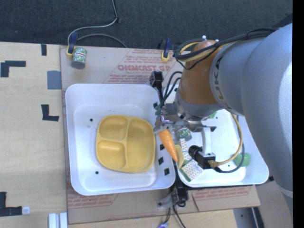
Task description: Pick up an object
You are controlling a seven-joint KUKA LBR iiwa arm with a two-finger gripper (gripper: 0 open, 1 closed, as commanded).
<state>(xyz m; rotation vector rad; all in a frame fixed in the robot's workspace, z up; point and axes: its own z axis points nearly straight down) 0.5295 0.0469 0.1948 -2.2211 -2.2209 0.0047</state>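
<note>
From my remote seat, the gripper [167,127] hung mid-frame over the bins' shared edge; I couldn't tell its jaw state. The carrot [168,144] lay just below: light, stiff, smooth, I judged — take its thick middle.

Pale wooden tabletop [28,141] with black tape marks, beneath a brown cardboard sheet [128,68]. Dark carpet floor [57,8] beyond the cardboard sheet, crossed by a thin black cable [113,6].
</note>
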